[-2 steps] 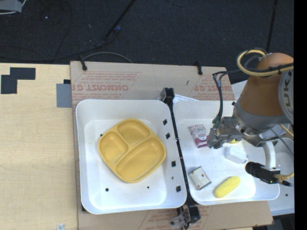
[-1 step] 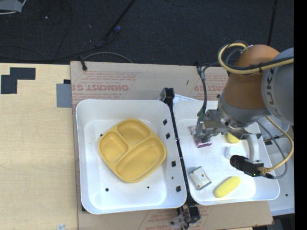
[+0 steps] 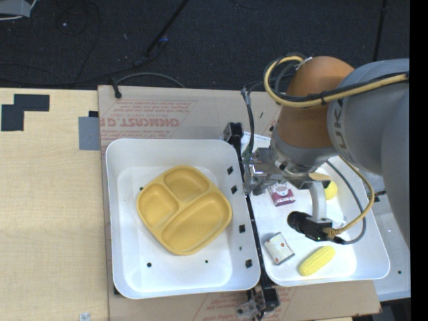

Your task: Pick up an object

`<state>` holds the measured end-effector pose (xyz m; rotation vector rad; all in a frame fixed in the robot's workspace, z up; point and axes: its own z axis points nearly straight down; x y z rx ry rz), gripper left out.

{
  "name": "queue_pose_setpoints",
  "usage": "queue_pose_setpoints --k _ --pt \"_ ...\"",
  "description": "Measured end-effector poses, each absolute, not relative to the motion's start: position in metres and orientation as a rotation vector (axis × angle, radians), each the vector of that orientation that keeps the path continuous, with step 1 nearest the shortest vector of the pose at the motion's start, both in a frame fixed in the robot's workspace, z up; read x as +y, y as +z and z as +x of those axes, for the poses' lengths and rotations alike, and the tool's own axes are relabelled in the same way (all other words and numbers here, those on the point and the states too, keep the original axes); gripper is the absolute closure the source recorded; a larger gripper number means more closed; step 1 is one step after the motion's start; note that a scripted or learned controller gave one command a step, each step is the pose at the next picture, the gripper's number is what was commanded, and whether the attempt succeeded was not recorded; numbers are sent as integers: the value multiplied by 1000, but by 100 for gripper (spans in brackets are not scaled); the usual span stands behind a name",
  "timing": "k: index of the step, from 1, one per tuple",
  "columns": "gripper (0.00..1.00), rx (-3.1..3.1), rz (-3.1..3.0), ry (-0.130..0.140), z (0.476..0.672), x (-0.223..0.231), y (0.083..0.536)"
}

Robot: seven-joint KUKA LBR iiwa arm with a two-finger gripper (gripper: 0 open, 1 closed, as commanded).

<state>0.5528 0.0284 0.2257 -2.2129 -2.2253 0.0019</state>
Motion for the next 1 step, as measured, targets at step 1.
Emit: queue_pose_setpoints --k 1 --pt "100 -2225 -2216 3 572 68 219"
